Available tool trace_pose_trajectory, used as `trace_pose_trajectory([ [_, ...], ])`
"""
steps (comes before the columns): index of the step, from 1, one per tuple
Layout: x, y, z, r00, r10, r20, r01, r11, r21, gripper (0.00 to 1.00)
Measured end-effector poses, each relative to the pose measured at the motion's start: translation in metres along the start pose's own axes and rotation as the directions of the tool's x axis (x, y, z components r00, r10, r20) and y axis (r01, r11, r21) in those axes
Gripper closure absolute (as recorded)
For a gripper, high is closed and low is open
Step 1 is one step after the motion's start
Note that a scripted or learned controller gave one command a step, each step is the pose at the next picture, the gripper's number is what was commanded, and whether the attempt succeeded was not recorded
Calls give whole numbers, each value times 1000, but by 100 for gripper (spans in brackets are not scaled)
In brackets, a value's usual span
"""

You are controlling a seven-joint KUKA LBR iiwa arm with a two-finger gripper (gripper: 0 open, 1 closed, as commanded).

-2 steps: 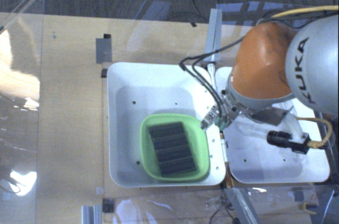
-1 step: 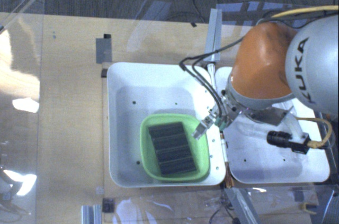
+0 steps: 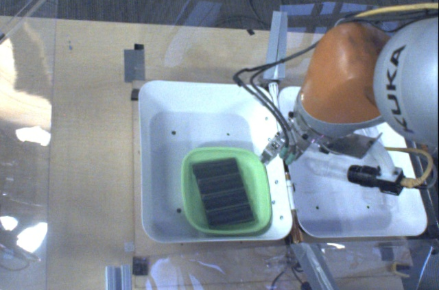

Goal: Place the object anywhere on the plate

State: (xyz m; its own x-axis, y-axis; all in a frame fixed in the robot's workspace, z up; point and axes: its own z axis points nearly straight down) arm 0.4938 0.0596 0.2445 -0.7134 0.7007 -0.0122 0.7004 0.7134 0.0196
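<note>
So the green plate sits in the lower middle of the frame, inside the left white bin. It's a rounded-square thing, looks like glossy plastic with a raised rim. The object is lying flat right on it: a dark grey, nearly black rectangular slab with ridges running across it, kind of like a ribbed rubber pad. It's turned a bit off-square from the plate and covers most of the plate's middle.

Both bins are smooth, shallow white trays with rounded corners and a few tiny dark dots on their floors. The right bin is butted up against the left one.

The arm takes up the right side of the frame, a big shiny orange dome next to matte grey casing with lettering on it. The gripper is mostly tucked under that bulk, with just a small metallic bit poking out over the seam between the bins, just beside the plate's upper right corner. Honestly can't tell if it's open or closed.

Black cables loop above it. The bench is pale wood with clear sheeting on the left.
</note>
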Motion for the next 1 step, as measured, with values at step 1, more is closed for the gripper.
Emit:
trace_pose_trajectory([
  [1, 32, 22, 60, 988, -152, -12, 152, 988, 13, 100],
])
